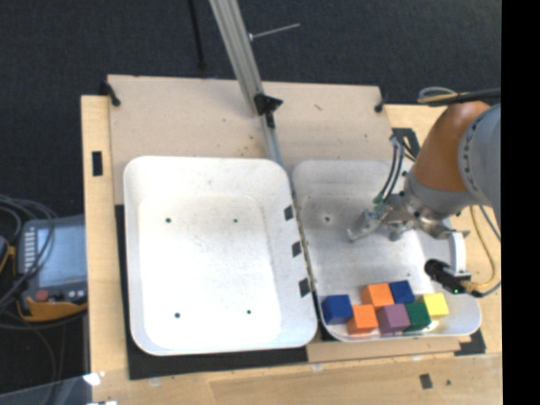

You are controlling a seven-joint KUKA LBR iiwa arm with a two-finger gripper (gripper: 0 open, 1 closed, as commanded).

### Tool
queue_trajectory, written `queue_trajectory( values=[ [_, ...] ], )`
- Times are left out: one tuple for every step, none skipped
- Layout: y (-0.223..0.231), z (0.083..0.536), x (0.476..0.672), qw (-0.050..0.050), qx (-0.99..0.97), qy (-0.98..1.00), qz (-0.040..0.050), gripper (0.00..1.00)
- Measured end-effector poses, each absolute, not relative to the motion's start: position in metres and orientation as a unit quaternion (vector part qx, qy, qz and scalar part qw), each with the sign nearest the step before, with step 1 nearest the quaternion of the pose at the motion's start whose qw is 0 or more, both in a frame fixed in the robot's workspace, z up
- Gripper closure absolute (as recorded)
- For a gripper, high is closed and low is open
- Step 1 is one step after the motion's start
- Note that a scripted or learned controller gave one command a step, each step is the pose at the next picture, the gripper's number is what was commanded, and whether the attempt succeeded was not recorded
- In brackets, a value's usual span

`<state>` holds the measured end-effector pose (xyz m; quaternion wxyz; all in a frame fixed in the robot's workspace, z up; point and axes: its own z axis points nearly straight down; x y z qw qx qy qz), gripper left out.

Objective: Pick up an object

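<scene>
One fixed camera overhead — slanted down on both bins point(211, 171)

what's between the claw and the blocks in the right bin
In the camera view, bare white bin floor separates the claw from the blocks clustered at the near edge.

Seven coloured blocks point(386, 307) lie clustered at the near edge of the right bin point(337, 201).
</scene>
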<state>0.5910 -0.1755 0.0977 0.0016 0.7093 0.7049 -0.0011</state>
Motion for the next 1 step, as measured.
queue_trajectory(
  values=[
    [-0.1761, 0.1095, 0.5920, 0.003, 0.711, 0.704, 0.0006, 1.00]
  ],
)
